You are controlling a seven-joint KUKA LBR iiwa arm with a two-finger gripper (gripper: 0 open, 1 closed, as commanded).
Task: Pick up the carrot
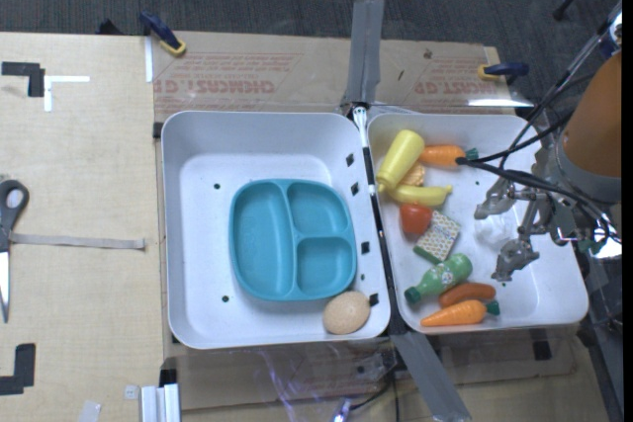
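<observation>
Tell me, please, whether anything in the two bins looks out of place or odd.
Nothing looks spilled or damaged. One small oddity: the egg lies loose in the left bin, against the teal tray's near corner, apart from the other toy food piled in the right bin.

Plate (294, 239) lies in left bin (188, 242); carrot (455, 314) at right bin's (554, 301) near edge.

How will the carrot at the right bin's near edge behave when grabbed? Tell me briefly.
The carrot looks like smooth moulded plastic, so probably stiff, light and somewhat slippery. Its tapered, rounded body may roll or squirt sideways under a pinch. It lies against the sausage and near the bin wall, so neighbours may shift.
</observation>
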